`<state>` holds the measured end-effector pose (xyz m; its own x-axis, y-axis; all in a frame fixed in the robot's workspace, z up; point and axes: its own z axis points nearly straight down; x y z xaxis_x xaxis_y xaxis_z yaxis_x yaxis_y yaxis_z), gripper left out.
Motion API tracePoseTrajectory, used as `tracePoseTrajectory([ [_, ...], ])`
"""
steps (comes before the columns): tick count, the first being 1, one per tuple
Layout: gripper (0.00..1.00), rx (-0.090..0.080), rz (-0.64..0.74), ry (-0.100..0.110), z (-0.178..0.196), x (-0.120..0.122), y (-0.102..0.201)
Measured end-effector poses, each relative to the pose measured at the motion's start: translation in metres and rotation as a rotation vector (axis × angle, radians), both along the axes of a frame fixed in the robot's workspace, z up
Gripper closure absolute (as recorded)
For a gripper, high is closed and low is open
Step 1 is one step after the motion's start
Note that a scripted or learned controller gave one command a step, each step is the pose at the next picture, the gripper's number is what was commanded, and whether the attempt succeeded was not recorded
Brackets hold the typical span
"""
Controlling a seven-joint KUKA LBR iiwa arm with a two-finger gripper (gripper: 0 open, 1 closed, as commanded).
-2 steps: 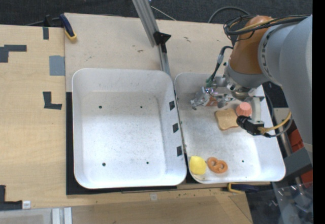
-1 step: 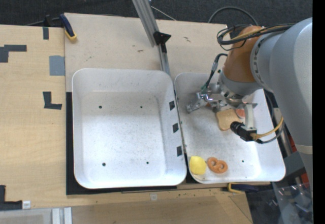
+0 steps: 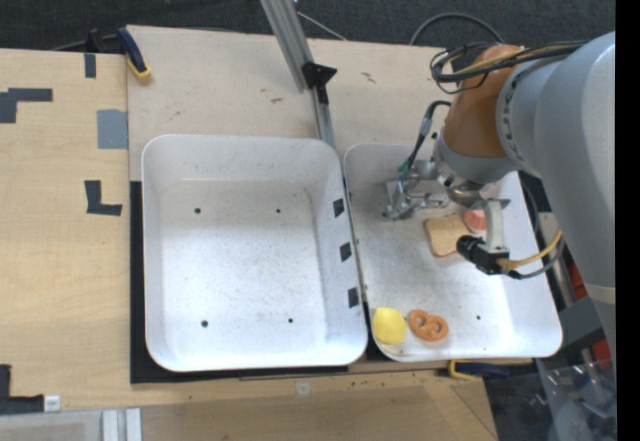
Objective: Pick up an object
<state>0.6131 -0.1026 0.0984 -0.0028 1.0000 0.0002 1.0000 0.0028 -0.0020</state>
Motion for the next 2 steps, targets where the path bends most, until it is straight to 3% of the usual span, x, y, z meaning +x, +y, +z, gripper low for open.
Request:
tracePoseTrajectory([
  [2, 1.0, -0.001, -0.003, -0.007, 0.099, -0.001, -0.006],
])
